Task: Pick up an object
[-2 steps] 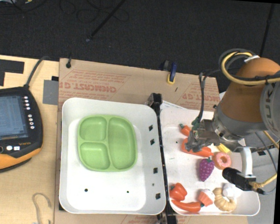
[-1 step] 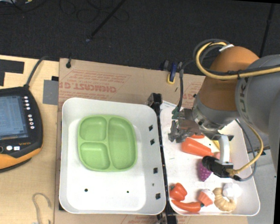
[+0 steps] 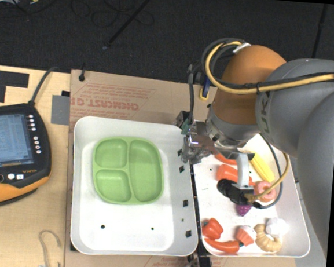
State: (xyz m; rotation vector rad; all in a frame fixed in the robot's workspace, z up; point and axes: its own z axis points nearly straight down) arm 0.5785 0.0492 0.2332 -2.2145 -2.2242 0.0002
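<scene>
The right bin holds several toy foods. Among them are an orange piece, a yellow corn cob, a pink donut and a purple grape bunch. Along its front lie a red-orange pepper, a red chilli, a small cupcake-like piece, a tan pastry and a white piece. My gripper hangs low at the back left corner of this bin, by the wall between the bins. The wrist hides what lies under it.
In the left bin a green divided plate lies left of centre. A teach pendant rests on the bench at the far left. The arm's bulk covers the right bin's back part.
</scene>
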